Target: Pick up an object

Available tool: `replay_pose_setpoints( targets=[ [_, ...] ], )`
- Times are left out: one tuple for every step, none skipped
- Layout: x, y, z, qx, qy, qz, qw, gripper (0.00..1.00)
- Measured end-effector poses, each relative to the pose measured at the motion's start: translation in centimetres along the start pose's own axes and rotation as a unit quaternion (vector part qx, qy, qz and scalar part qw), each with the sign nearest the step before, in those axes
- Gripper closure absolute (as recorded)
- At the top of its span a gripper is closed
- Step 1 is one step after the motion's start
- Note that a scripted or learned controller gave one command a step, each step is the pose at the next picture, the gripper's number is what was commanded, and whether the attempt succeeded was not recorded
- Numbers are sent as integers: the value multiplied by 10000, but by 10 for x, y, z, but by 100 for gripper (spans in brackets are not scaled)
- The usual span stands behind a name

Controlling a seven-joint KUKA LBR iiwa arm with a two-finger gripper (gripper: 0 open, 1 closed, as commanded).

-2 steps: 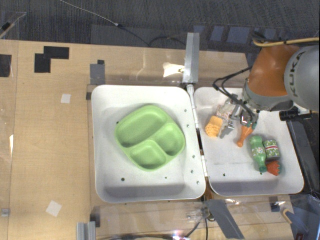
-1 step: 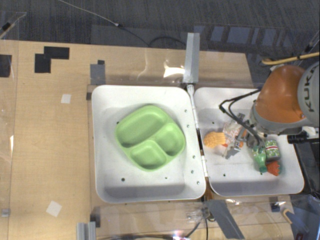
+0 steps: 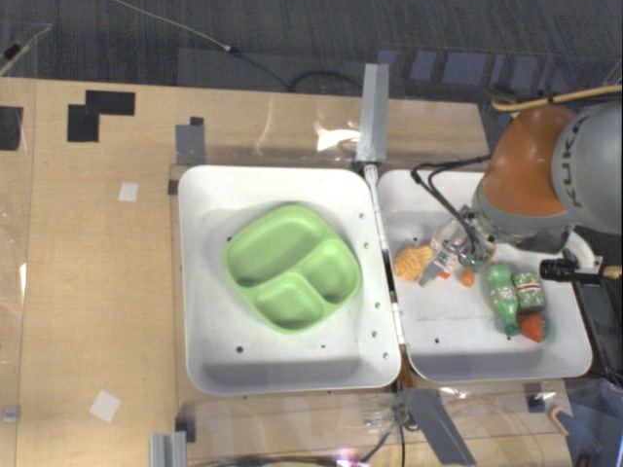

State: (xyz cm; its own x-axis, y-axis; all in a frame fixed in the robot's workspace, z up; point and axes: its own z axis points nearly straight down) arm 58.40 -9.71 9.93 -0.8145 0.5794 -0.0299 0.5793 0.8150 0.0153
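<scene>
1. We take the right bin [image 3: 487,353] as our landmark. The claw [image 3: 450,258] sits low over its left half, under the grey arm [image 3: 569,178] with its orange band [image 3: 521,168].
2. We cannot tell how far the claw is open, nor whether it has hold of anything; its tip is too small and cluttered to read.
3. An orange-yellow lumpy object [image 3: 412,261] lies just beside the claw, toward the bin's left wall. A small orange piece [image 3: 468,279] lies just on the claw's other side.
4. A green bottle [image 3: 502,299] lies toward the bin's right side, with a small green labelled can [image 3: 529,293] and a red object [image 3: 533,327] touching or just beside it.
5. The left bin [image 3: 204,353] adjoins the right bin and holds a green three-compartment plate [image 3: 292,266].
6. Both bins rest on a pale wooden table [image 3: 88,290] bearing black markers [image 3: 97,113]; dark floor [image 3: 243,8] lies beyond it.
</scene>
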Motion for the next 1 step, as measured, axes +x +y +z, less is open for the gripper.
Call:
replay_pose_setpoints(
  targets=[
    [-5, 4, -17, -46, -89, -27, 9999, 100]
  ],
)
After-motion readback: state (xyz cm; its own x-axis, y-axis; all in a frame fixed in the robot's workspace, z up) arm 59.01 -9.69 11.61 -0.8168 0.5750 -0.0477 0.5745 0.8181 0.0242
